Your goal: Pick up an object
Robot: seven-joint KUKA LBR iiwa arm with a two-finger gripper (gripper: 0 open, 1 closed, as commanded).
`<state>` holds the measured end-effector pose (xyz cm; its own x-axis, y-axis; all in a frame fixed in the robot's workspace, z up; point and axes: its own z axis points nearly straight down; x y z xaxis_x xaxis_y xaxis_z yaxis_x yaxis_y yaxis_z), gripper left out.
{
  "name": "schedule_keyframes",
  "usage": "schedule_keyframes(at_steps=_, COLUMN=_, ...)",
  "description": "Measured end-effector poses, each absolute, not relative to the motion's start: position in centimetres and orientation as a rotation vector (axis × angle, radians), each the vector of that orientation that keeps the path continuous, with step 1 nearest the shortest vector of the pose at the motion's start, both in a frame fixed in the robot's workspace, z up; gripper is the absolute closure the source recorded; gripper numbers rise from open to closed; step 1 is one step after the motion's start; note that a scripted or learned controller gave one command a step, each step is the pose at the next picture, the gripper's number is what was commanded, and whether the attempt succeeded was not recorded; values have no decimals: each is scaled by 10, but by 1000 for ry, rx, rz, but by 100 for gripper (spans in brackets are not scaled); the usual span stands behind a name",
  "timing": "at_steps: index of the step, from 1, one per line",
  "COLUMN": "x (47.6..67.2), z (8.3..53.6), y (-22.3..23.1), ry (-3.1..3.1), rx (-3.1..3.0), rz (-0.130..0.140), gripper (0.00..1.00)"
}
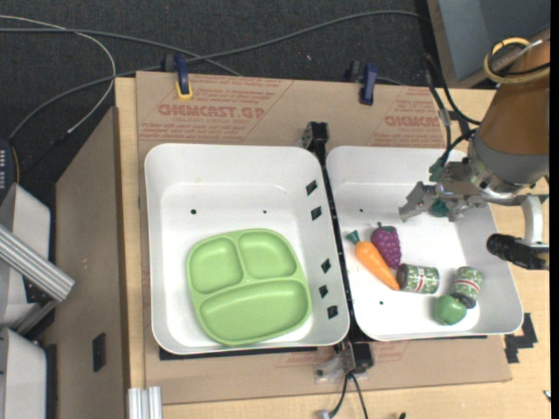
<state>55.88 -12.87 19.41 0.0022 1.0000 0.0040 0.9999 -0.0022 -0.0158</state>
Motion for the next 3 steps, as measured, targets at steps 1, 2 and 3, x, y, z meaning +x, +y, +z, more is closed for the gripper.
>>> schedule_keyframes(at_steps=1, x=562, z=202, y=-128, ry=-2221, rx=-2219, rz=0, gripper=0)
schedule_keyframes(at_steps=2, x=572, z=147, y=-125, ry=-2219, rx=-2217, rz=3, gripper=0)
schedule_keyframes(at_steps=3, x=578, z=87, y=-125, ry=-2217, rx=-2217, rz=5, gripper=0)
